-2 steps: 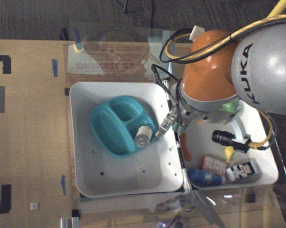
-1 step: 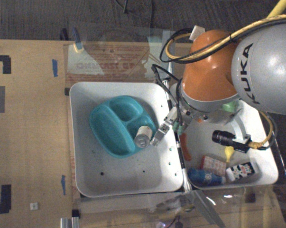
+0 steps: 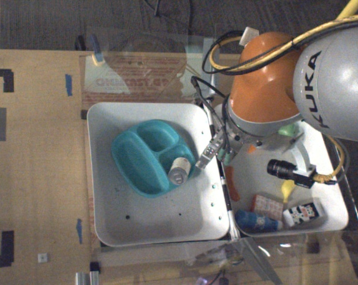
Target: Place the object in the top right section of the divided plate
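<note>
grey arm (image 3: 321,70) with orange band reaching in from the right, over the seam between two white bins. left bin (image 3: 107,218) bearing a teal divided plate (image 3: 137,159), set at a slant. right bin (image 3: 336,218) cluttered with a blue object (image 3: 256,221), a patterned box (image 3: 268,205), a black-and-white item (image 3: 302,214), a yellow piece (image 3: 287,189). small whitish cylinder (image 3: 179,171) resting on the plate's right edge section. gripper (image 3: 207,154) just beside that cylinder, not around it; claw width impossible to tell.

Teal divided plate (image 3: 144,159), small cylindrical object (image 3: 179,171) (whitish) on its right rim
</note>
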Available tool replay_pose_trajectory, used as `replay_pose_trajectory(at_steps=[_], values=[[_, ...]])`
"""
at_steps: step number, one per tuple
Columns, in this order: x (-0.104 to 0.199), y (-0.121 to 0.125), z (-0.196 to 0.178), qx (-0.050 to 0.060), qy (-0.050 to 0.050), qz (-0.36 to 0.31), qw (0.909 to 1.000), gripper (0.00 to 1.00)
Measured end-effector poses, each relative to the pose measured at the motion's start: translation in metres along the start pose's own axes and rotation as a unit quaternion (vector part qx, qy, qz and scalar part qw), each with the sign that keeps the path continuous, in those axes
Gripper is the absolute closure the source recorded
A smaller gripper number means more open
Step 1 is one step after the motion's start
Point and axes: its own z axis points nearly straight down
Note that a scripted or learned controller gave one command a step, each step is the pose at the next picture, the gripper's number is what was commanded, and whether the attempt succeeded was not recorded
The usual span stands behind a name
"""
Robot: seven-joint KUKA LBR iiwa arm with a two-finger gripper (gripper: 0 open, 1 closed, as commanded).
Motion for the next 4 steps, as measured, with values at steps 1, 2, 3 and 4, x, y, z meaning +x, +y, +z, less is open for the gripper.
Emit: replay_pose_trajectory(at_steps=[1,2,3,4], values=[[-0.017,0.027,0.035,0.001,0.001,-0.188,0.9822,1.00],[-0.017,0.026,0.035,0.001,0.001,-0.187,0.9823,0.00],[-0.018,0.028,0.024,-0.002,-0.001,-0.186,0.9825,1.00],[-0.008,-0.005,0.001,0.002,0.003,-0.303,0.9529,1.00]])
